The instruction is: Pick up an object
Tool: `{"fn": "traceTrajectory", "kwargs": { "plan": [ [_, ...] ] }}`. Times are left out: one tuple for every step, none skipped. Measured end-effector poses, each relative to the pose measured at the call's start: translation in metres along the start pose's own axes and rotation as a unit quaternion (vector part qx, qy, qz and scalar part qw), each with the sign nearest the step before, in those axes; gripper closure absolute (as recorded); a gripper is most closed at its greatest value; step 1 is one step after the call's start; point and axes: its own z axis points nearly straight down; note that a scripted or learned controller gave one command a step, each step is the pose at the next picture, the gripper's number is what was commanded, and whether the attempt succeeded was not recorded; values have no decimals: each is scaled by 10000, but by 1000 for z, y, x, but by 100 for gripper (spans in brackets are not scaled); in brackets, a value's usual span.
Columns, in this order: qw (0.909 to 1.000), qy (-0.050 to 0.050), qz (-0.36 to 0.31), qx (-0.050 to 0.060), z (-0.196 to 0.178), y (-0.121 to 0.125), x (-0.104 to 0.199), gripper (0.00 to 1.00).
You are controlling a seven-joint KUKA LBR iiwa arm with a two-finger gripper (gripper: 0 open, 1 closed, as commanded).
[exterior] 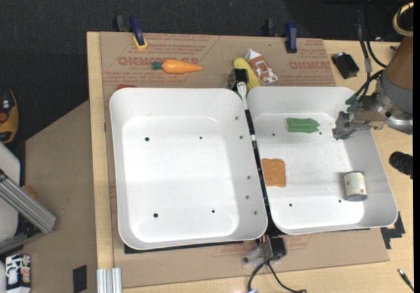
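Note:
Three objects lie in the right bin (374, 154): a green flat piece (302, 125) near the back, an orange-brown square (273, 172) by the left wall, and a small grey-and-white cylinder (354, 186) at the front right. My gripper (342, 129) hangs over the right bin's right side, just right of the green piece and above the cylinder. Nothing shows between its fingers.
The left bin (125, 173) sits beside the right one. Behind the bins on the cardboard lie a toy carrot (178, 67), a yellow item (244, 69) and a small brown-and-white packet (261, 68). Blue clamps (138, 33) hold the board's back edge.

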Motion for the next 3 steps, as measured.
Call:
{"fn": "traceTrajectory", "kwargs": {
  "plan": [
    [10000,7,35,51,-44,-49,10,100],
    [10000,-4,23,23,-96,-67,26,100],
    [10000,-15,27,-7,-190,-65,21,100]
  ]
}}
